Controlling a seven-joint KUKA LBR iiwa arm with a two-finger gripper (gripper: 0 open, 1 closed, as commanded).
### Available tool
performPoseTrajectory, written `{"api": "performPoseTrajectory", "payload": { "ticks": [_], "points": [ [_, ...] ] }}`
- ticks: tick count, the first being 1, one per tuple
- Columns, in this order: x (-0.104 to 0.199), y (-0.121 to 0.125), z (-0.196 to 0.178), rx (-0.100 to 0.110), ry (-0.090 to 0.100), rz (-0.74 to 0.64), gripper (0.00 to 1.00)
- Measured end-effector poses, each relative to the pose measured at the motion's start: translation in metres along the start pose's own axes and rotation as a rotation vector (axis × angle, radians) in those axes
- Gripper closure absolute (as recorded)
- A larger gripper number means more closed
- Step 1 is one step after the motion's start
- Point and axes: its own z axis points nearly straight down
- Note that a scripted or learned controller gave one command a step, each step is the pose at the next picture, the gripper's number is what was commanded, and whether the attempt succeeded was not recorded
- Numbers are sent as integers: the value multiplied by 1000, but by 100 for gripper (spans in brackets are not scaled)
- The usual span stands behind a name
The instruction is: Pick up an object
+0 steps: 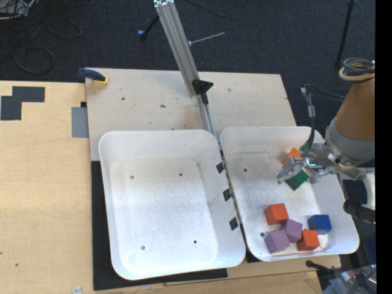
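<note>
Tool (298, 170) sits low in the right bin (257, 143), over its upper right part; can't tell the tool's opening or whether it has hold of anything; green block (298, 180) right at its tip, orange block (293, 156) just behind it; red (276, 213), purple (277, 241) and blue (319, 223) blocks clustered nearer the camera, apart from the tool.

- No words, labels, brand names or numbers can be read anywhere.
- The one printed mark is a small black-and-white checker pattern (163, 1) on the top end of the slanted metal rail (181, 48); it carries no letters.
</note>
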Motion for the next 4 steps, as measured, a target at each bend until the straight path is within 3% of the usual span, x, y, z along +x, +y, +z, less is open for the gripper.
{"api": "performPoseTrajectory", "payload": {
  "ticks": [1, 2, 3, 4],
  "points": [
    [-1, 1, -3, -6, -1, 3, 0],
    [7, -8, 52, 1, 0, 1, 0],
    [7, 0, 100, 0, 0, 4, 0],
    [8, 0, 125, -5, -1, 6, 0]
  ]
}}
